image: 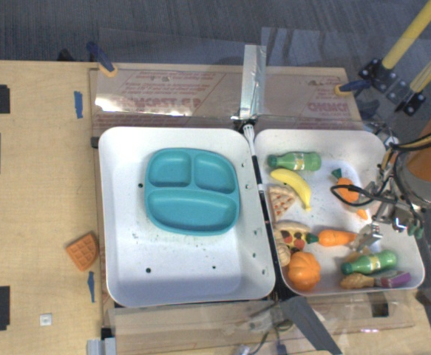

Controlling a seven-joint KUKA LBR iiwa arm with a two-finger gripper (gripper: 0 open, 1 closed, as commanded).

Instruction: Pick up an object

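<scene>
Wooden worktop (30, 220) on grey carpet, bearing two shallow white bins side by side. Right bin (326, 140): toy food, loosely heaped. Nearest the end effector (374, 228), low over this bin's right side, lie a green bottle (370, 261) just below it and a carrot (333, 237) just to its left; either is a fair candidate for the pick. Further items: pumpkin (304, 269), pizza slices (282, 202), banana (293, 185), second green bottle (296, 161), a purple piece (396, 278). Left bin (126, 272): one teal divided plate (193, 191). Waffle piece (82, 250) lies on the bare worktop, well apart. End effector state: cables and glare obscure the tips; opening cannot be told, and nothing is seen held. Handling note: the bottle is probably best taken across its narrow body, descending straight, avoiding the bin wall close by.
</scene>
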